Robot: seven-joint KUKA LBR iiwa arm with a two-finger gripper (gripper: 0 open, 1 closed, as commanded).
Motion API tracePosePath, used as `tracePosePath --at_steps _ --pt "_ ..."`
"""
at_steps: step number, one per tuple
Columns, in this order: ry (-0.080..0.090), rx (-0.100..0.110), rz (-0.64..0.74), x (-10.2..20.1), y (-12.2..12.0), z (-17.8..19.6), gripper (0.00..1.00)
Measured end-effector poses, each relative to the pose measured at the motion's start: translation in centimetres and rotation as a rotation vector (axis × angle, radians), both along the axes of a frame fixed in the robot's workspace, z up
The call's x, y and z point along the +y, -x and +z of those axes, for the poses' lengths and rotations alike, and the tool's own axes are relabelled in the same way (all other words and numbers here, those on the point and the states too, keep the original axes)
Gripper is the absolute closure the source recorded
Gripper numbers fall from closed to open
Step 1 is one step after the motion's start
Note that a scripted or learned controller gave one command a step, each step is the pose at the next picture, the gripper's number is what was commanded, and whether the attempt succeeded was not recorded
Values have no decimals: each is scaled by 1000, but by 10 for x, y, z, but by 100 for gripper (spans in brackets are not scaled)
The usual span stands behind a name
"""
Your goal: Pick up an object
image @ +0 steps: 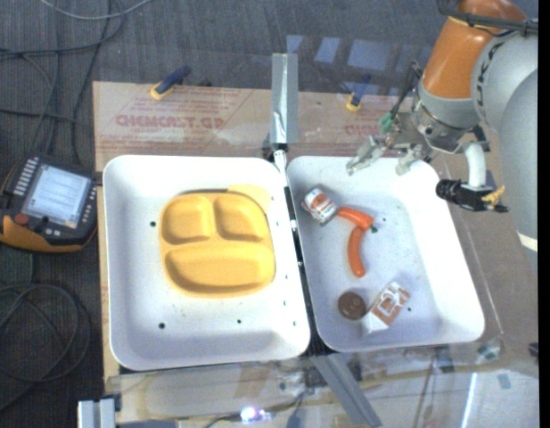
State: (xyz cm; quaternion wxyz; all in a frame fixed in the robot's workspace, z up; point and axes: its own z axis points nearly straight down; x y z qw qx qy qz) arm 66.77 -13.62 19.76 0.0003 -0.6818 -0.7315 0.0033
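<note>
My gripper [383,156] hangs over the far edge of the right bin [453,266], its two pale fingers spread apart with nothing between them. Inside that bin lie a small white and orange can [320,205], a bent orange carrot-like toy [356,236], a brown round disc [350,305] and a small white and orange packet [389,303]. The can is the closest of these to the gripper, below and to its left.
The left bin [132,319] holds a yellow divided tray [217,242]. A metal divider bar [279,105] stands between the bins at the back. An orange-edged teach pendant [45,203] lies on the floor at the left, with cables around it.
</note>
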Motion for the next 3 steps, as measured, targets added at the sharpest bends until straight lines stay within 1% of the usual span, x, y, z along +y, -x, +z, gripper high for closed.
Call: tracePosePath --at_steps 1,2,3 --pt "-3 -5 -96 -4 66 -106 0" --pt "-4 0 -97 -6 66 -100 100" --pt "1 15 -276 89 2 -21 100"
